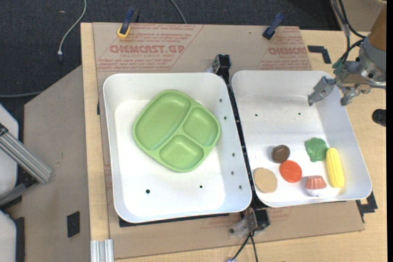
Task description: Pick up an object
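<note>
- You see the tool [331, 92] at the right of the frame, over the upper right corner of the right bin [270, 95]; nothing sits between its fingers, and they stand apart with a clear gap.
- You find the things to pick clustered in the lower part of that right bin, well apart from the tool.
- The yellow corn cob [335, 167] lies at the far right of the cluster, with the green leafy piece [315, 148] just beside it on its upper left.
- The brown round piece [281, 153] sits left of the green one, and the orange ball [291, 171] is just below it.
- The tan disc [266, 180] lies lowest left, and a small red and white piece [315, 183] rests near the bin's lower wall.
- In the left bin [123, 193] you see a green divided plate [177, 130] with three compartments, lying flat near the middle.
- Both bins rest on the desk [153, 46], which has two clamps along its upper edge.
</note>
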`<state>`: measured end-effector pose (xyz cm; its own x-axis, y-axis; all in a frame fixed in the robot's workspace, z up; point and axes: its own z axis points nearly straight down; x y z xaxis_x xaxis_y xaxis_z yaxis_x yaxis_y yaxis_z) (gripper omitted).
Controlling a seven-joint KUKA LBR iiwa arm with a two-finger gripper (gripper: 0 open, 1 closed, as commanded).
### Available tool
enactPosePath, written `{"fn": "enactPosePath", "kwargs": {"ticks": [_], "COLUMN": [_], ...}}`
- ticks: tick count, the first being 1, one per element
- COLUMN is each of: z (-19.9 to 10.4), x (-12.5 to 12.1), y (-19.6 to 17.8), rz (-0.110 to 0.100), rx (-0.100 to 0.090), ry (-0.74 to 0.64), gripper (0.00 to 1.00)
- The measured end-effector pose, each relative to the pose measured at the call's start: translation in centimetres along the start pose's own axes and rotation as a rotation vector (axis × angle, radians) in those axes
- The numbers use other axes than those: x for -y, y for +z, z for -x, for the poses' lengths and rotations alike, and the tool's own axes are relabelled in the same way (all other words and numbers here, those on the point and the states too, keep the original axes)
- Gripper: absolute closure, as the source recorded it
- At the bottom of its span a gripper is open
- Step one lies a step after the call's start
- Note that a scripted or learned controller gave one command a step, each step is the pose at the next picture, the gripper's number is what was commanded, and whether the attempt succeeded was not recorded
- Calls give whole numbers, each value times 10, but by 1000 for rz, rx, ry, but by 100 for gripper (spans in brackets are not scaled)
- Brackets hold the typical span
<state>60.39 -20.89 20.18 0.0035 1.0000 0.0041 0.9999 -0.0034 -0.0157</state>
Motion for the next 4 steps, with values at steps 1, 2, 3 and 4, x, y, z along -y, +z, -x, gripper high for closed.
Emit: {"fn": "enactPosePath", "kwargs": {"ticks": [1, 2, 3, 4], "z": [-1, -1, 4, 3], "x": [-3, 6, 4, 4], "y": [-9, 45, 106, 117], "rz": [15, 11, 11, 12], "rx": [3, 2, 2, 3], "ry": [-4, -3, -3, -4], "gripper": [0, 0, 0, 0]}}
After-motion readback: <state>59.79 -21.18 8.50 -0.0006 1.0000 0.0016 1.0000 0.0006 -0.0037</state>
